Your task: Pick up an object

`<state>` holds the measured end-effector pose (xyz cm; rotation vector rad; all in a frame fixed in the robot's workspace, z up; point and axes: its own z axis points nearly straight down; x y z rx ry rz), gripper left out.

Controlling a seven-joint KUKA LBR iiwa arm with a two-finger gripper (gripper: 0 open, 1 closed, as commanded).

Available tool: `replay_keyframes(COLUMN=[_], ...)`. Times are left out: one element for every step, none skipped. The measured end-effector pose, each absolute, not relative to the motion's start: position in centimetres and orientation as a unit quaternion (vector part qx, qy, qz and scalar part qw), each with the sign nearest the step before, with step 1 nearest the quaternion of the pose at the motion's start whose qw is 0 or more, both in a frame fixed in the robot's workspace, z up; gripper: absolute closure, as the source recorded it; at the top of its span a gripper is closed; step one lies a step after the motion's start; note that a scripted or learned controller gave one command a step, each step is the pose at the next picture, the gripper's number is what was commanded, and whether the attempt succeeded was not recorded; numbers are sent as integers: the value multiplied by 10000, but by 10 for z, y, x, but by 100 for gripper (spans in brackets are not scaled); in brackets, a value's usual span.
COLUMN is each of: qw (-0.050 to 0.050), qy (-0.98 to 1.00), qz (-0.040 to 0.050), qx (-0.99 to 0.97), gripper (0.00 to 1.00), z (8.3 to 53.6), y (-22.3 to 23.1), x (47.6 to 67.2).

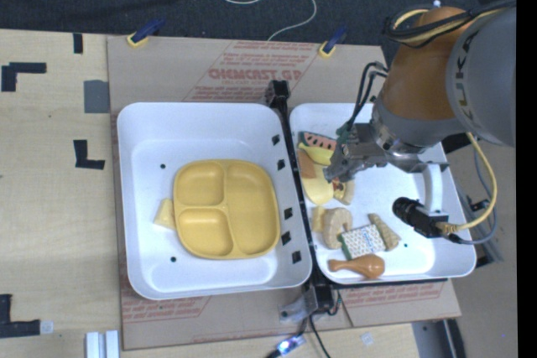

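Observation:
My gripper (pixel 340 177) hangs low over the left part of the right bin (pixel 419 264), just above a pale yellow food piece (pixel 320 191). A watermelon slice (pixel 320 142) and a yellow banana-like piece (pixel 317 154) lie at the bin's far left. Nearer the front lie a tan bread-like piece (pixel 332 222), a green-and-white packet (pixel 361 241) and a brown drumstick (pixel 359 267). The arm's wrist hides the bin's middle.
The left bin (pixel 143 180) holds a yellow divided plate (pixel 226 208) with a pale yellow wedge (pixel 164 215) beside its left side. A black cable fitting (pixel 415 215) hangs over the right bin. A black clamp (pixel 278 91) sits between the bins at the back.

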<state>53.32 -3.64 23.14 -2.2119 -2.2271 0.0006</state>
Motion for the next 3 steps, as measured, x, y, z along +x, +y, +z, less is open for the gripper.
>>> replay_keyframes(qw=[19,7,8], qy=[-7088,-7085,-7079], qz=[16,1,6], qx=[-7054,-7057,-7063], gripper=[100,100,100], z=[215,231,233], y=[9,29,24], x=[520,517,517])
